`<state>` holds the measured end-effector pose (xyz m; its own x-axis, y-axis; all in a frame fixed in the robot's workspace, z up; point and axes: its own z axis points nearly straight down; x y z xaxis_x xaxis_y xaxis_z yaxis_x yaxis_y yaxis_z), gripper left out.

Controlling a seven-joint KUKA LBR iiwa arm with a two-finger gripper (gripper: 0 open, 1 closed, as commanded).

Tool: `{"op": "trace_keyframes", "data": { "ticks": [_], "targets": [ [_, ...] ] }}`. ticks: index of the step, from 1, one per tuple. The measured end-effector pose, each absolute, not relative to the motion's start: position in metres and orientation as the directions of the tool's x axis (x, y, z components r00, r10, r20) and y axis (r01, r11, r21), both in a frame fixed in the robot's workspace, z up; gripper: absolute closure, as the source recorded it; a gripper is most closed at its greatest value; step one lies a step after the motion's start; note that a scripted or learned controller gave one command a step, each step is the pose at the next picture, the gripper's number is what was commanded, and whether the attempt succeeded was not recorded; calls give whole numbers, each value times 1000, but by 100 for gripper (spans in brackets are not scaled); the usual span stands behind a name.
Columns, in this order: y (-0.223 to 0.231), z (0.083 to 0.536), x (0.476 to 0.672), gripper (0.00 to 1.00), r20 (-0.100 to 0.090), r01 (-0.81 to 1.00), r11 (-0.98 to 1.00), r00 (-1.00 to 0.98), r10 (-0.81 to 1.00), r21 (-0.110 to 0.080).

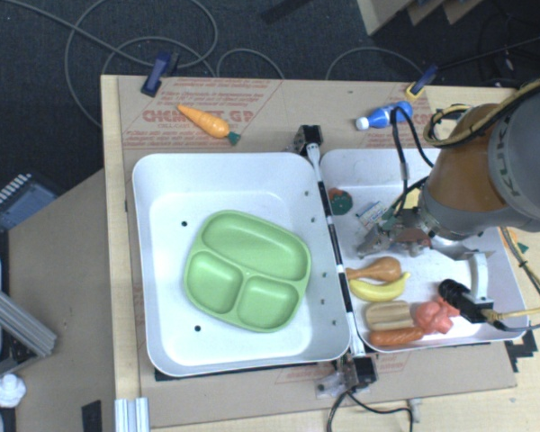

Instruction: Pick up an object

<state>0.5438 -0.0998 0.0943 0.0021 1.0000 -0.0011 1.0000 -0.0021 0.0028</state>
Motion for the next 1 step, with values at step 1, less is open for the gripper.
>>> {"op": "trace_keyframes", "data": {
  "ticks": [1],
  "targets": [
    [-98, 85, 497, 0, 0, 1000, 0, 0, 1000, -1]
  ]
}}
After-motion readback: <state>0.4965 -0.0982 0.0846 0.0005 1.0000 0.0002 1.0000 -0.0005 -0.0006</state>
